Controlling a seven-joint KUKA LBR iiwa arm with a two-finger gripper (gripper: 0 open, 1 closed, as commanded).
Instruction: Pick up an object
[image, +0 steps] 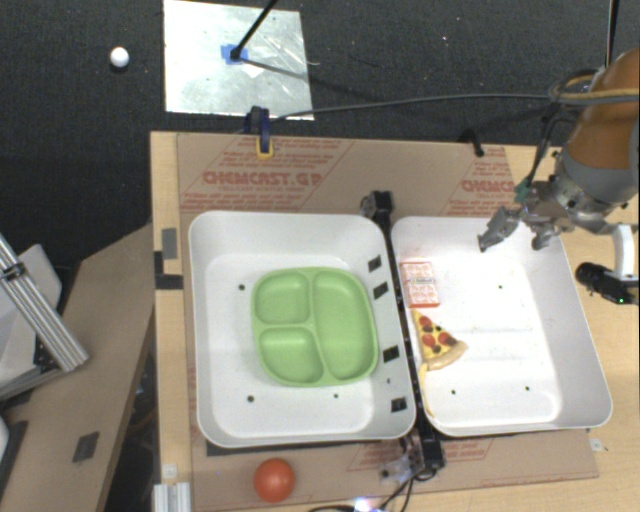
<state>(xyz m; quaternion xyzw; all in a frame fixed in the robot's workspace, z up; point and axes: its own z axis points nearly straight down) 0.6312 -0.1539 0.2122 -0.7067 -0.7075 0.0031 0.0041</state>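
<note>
orange ball sits nearest, on the worktop just outside the front rim of the left bin, so outside both bins and probably not a pick target

left bin holds a green divided tray, lying flat mid-bin, nothing in its compartments. Wide and low, poor fit for a two-finger pinch unless taken by the rim

right bin has the likelier targets: pizza slice toy and a small red-and-white packet, both flat on the floor, hugging the left wall next to the divider clips. That wall leaves little room for a finger on that side, my guess is a grasp there risks clipping the rim

claw hangs over the far right part of the right bin, fingers spread, nothing between them. Well apart from packet and slice, so I read this as approach, nothing picked yet

far end: blue clamp pins the cardboard sheet under the bins
</note>
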